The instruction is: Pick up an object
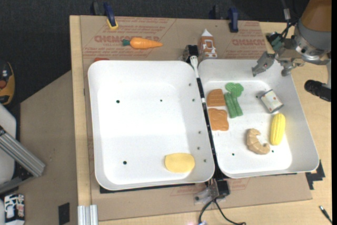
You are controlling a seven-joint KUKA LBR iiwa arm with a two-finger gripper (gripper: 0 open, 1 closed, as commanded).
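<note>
**Bench inventory: two bins, gripper unladen above the right bin**

Bench board [174,34]: brown sheet with red printed lettering, fixed at its far edge by two blue clamps [111,17].

Left bin [142,118]: shallow, white, rounded corners. Holds one item, a flat yellow oval piece [179,163], near the front right corner.

Right bin [295,155]: shallow, white, set edge to edge with the left bin. Holds six items, listed below.

Arm [316,23]: grey with an orange section, reaching in from the right, over the far right corner of the right bin.

Gripper [275,66]: two fingers spread wide apart, nothing between them, poised above the bin's far edge, just beyond the silver block.

Contents of the right bin:
- Green leafy toy vegetable [233,98], far centre, long axis running front to back.
- Two orange-brown bread slices [217,109], one behind the other, against the left wall, just beside the green piece.
- Yellow corn cob [277,129], right side, lying front to back.
- Tan croissant [257,142], just left of the corn, nearly touching it.
- Small silver block [270,100], beyond the corn, tilted.

Outside the bins, on the board:
- Orange carrot [143,43] with green top, beyond the left bin.
- Small carton [207,45], white and brown, upright, behind the seam between the bins.
</note>
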